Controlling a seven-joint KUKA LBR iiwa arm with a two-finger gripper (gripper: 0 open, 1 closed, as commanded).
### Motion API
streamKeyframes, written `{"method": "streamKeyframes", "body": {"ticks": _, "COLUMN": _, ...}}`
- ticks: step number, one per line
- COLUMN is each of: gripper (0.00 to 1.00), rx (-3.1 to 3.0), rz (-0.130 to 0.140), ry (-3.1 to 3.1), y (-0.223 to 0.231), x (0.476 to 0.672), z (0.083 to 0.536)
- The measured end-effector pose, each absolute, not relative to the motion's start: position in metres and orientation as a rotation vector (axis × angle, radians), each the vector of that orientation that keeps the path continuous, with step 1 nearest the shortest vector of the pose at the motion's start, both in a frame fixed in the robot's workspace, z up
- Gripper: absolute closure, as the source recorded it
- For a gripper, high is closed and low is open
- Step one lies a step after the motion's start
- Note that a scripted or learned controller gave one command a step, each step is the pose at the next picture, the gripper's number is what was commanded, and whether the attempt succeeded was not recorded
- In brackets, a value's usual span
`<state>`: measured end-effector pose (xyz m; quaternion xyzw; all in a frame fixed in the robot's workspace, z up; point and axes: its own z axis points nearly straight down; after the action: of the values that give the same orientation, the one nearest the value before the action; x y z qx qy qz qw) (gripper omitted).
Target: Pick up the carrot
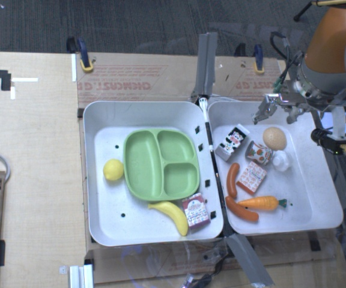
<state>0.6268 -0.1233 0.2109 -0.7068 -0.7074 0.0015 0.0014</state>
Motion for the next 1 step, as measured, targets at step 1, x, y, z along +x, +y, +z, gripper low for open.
{"method": "streamKeyframes", "body": {"ticks": 1, "gripper": 0.0, "rx": -2.079, "rz": 0.003, "ry": -2.351, "y": -0.1225, "x": 0.5643, "z": 0.1346}}
